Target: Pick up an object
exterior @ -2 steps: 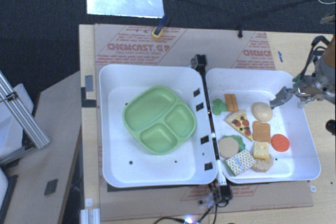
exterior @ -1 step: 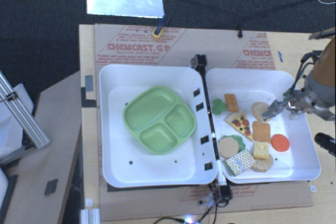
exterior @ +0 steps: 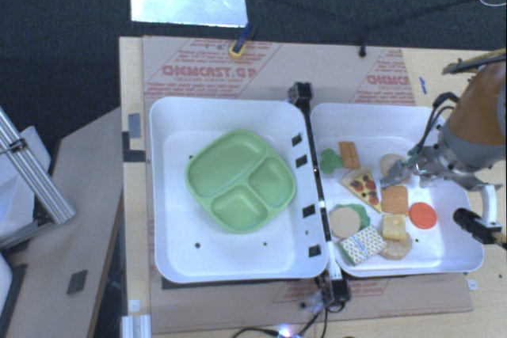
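Toy food is gathered in the right bin (exterior: 455, 249), with the gripper (exterior: 398, 173) lowered over it.
The gripper is seen at centre right of the frame, just above an orange-brown block (exterior: 395, 199) and beside a pizza slice (exterior: 362, 187). Whether it is open or closed cannot be told. A green divided plate (exterior: 240, 180) lies in the left bin (exterior: 170, 249).

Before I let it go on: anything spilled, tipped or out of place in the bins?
Nothing stands out. The green plate lies flat in the left bin; the toy food sits crowded inside the right bin, none over the rim.
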You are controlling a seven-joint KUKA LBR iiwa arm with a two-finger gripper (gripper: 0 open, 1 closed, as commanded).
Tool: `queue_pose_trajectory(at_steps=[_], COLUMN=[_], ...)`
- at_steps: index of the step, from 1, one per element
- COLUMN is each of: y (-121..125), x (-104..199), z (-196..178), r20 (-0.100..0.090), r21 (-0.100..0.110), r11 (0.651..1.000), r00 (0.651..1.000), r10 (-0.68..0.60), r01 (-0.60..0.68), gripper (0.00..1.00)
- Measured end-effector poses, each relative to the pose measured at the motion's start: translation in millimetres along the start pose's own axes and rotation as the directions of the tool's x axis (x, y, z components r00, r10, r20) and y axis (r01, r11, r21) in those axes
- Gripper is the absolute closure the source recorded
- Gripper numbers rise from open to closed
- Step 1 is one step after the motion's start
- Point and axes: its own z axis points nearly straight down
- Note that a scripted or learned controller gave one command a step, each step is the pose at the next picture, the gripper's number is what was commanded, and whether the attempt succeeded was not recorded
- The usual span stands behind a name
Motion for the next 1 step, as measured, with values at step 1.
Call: queue_pose_trajectory(at_steps=[1], y=[1.1], x=[0.2], z=[21.3], r20=[0.001], r21=[-0.001], r11=[1.000], r00=[1.000], r10=[0.001], r01=[-0.001], gripper=[0.00])
